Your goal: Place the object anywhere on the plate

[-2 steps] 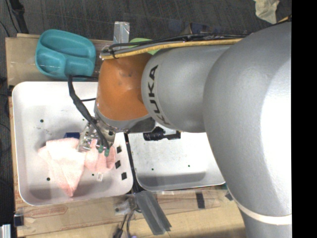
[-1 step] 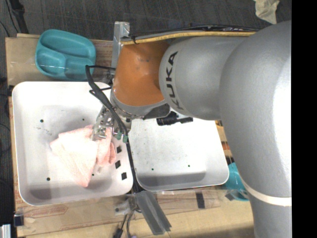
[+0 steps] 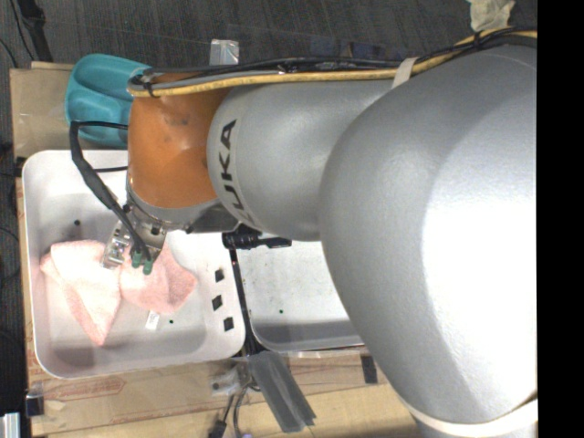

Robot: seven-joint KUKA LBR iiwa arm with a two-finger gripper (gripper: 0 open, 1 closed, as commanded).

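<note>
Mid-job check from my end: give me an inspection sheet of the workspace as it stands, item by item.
Surface: two shallow white bins side by side; the left bin is in plain sight, the right bin is largely covered by the arm.
Job's things: a pink cloth lies crumpled in the left bin; a plate cannot be made out.
Clutter: a teal object sits beyond the left bin's far edge.
Grippers: the gripper hangs over the cloth's upper edge; whether the jaws are open or shut cannot be told.
Cables: a black cable loops from the wrist; a yellowish hose runs along the arm.
Surroundings: dark floor beyond the bench, with a crumpled pale scrap.
</note>
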